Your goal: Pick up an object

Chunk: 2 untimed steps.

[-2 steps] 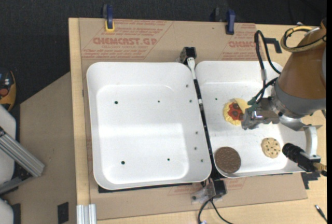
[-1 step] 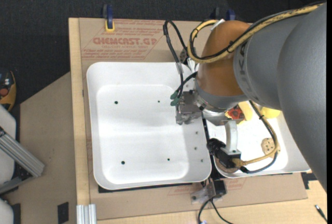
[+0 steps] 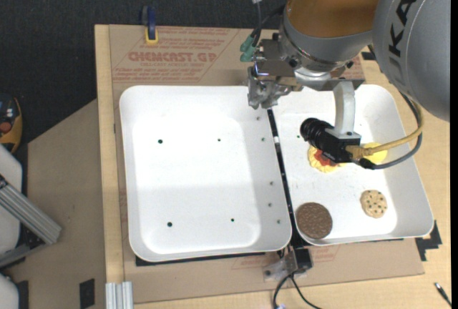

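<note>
Overhead slanted view of the bench. At far left, a blue clamp grips the far edge of a brown board printed with red lettering. On this board sit two shallow white bins side by side. The left bin shows a bare floor marked by four small dark dots. The right bin holds three items: a dark brown round cookie in its near left corner, a yellow and red object near its middle, partly covered by a black part of the arm, and a pale chocolate-chip cookie to the right, near the front. The arm, grey with an orange band, reaches in from the right. The gripper hangs over the divide between the bins at their far side; whether it is open or closed cannot be told.
</note>
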{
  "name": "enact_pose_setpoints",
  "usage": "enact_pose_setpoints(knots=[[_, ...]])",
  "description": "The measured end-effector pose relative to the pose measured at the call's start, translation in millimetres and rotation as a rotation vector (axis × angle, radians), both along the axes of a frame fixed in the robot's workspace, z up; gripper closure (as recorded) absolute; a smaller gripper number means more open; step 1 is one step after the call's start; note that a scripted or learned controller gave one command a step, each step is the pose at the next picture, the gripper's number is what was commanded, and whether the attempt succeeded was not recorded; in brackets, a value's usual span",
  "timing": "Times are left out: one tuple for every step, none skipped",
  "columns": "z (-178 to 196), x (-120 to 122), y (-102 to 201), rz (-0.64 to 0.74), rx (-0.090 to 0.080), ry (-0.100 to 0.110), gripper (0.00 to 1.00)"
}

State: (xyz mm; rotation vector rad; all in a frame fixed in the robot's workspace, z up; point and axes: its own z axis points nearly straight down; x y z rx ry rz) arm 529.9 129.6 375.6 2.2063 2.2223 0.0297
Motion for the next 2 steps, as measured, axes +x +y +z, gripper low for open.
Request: enact_pose_setpoints(knots=[[-19.0, -30.4, 3.9, -0.006, -0.006, 0.025, 1.0], [-85.3, -52.6, 15.5, -0.007, -0.008, 0.029, 1.0]])
